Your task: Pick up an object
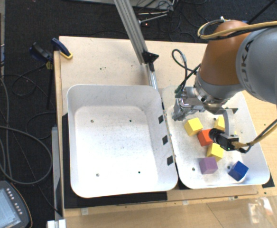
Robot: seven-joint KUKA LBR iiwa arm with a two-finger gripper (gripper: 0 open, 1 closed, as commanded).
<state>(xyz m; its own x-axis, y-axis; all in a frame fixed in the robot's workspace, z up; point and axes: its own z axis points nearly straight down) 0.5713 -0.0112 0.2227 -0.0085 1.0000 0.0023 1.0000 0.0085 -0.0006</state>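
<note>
**As Arm Hung Over Right Bin, Five Blocks Lay Close By**

While the grey arm reached in from the right, its gripper hung over the upper left part of the right bin, close to the seam between the two bins. Whether the gripper was spread or pressed together could not be told from above, and nothing could be seen held in it.

The first yellow block lay just beside the gripper, toward the camera and a little to its right. An orange block sat next beyond, touching or almost touching that first block. A second yellow block lay further along the same slanting line. The purple block and the blue block were furthest from the gripper, near the bin's front edge.

On the gripper's other side lay the left bin, its white floor flecked with dark specks. Both bins rested on a pale, speckled bench. A metal strut ran down at a slant from the far side and ended just behind the gripper. A blue and yellow clamp gripped the bench's far left corner. Dark carpet surrounded the bench, strewn with black cables, and a grey handheld screen sat at the near left.
</note>
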